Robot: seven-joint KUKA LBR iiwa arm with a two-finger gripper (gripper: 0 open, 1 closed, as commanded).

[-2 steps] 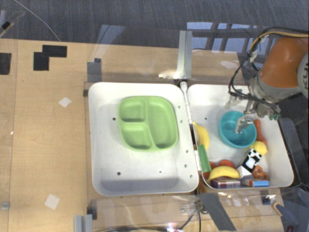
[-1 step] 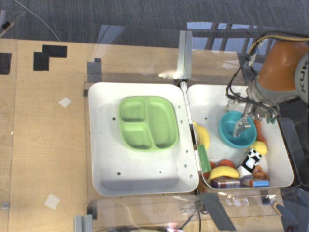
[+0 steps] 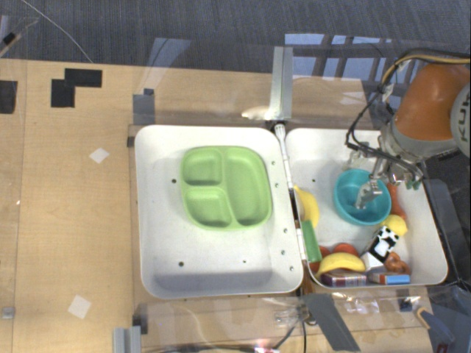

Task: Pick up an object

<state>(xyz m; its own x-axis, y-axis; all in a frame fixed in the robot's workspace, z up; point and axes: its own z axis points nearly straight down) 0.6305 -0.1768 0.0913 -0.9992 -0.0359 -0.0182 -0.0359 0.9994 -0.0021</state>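
My gripper (image 3: 370,192) hangs over the right bin (image 3: 316,157), its fingers reaching down into a teal bowl (image 3: 353,201). Whether the fingers grip the bowl's wall is not visible. Around the bowl lie several toys: a yellow banana (image 3: 309,206) by the divider, a green stick (image 3: 312,243) below it, a second yellow banana (image 3: 340,262), a black-and-white cow figure (image 3: 383,243), a small yellow piece (image 3: 396,225) and a flat box (image 3: 344,278) at the front edge. The orange band of the arm (image 3: 434,105) sits above the right bin's far right corner.
The left bin (image 3: 169,271) holds a green divided plate (image 3: 224,187) near its middle. A metal divider (image 3: 288,197) runs between the bins. Cables loop from the arm over the right bin's back edge. Bare wooden bench (image 3: 66,212) spreads to the left.
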